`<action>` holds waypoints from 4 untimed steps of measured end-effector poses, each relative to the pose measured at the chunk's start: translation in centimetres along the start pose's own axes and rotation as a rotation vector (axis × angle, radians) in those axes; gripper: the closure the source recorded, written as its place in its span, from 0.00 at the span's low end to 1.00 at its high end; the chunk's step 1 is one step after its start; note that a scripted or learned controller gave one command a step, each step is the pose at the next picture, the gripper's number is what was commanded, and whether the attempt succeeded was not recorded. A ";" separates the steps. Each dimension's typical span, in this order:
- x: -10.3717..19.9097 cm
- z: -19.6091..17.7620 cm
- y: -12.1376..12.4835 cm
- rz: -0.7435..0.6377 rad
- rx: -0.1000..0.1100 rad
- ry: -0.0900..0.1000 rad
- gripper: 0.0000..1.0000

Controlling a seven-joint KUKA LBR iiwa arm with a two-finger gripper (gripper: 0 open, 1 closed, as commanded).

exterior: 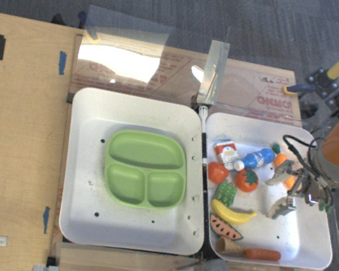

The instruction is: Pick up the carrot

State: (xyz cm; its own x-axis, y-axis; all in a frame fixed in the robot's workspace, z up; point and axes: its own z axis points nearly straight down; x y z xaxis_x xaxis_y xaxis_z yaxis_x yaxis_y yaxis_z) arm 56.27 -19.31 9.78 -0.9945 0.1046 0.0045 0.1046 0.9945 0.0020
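The carrot (283, 163) is seen in the right bin (306, 243), near its upper right, as a small orange piece with a green top, partly hidden behind the gripper (281, 193). The two metal fingers are spread apart with nothing between them; one lies just beside the carrot.

Handling is judged as follows: a toy of moulded plastic, light, stiff, smooth and likely slippery, not fragile. A hold across the thicker orange middle is judged best, since the taper would slide out.

Other items noted in the same bin: a curved yellow banana (232, 212), a round glossy tomato (246, 181), a blue bottle (257, 159), a red sausage (261, 254). The left bin (82, 149) bears a matte green tray (146, 168) with three compartments.
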 end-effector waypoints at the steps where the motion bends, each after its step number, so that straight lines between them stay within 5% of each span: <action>1: -0.5 -1.6 0.2 -0.005 0.003 -0.017 1.00; 2: -7.7 0.8 0.9 -0.035 0.004 -0.016 1.00; 3: -7.6 0.9 0.9 -0.034 0.003 -0.012 0.00; 4: -8.0 -0.6 1.0 -0.035 0.004 -0.027 1.00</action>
State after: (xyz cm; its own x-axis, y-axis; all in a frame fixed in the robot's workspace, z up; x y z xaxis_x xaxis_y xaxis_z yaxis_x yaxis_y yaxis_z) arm 64.34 -19.19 10.34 -0.9973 0.0692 -0.0225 0.0693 0.9976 -0.0027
